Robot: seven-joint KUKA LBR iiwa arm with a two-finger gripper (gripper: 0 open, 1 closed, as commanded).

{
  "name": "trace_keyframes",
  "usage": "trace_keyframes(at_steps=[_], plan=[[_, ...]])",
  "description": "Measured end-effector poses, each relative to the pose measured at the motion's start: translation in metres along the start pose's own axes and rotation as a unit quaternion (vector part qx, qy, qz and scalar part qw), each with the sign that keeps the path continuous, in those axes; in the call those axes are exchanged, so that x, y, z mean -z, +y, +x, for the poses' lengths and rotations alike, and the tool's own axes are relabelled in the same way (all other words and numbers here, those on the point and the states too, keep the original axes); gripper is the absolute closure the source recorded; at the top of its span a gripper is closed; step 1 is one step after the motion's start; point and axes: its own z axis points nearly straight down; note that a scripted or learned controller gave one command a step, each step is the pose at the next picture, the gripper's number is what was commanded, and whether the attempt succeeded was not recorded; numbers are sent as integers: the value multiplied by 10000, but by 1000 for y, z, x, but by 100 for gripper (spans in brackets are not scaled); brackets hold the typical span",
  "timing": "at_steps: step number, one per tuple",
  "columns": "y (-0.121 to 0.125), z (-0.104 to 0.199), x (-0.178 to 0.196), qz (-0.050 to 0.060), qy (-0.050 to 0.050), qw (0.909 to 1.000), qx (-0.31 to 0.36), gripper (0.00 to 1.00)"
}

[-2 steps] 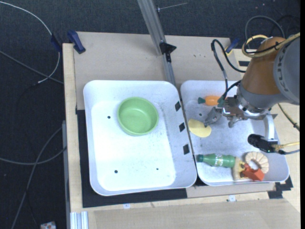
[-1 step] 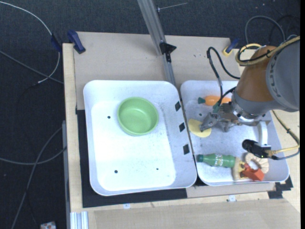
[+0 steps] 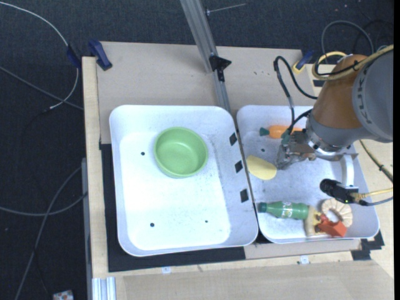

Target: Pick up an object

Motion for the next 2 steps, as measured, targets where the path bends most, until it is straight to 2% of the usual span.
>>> trace_keyframes(at_steps=[1,2], plan=[[3,-3,46,-84,-42,10000,8,100],[-1,-7,94,-80,-39,10000,8,100]])
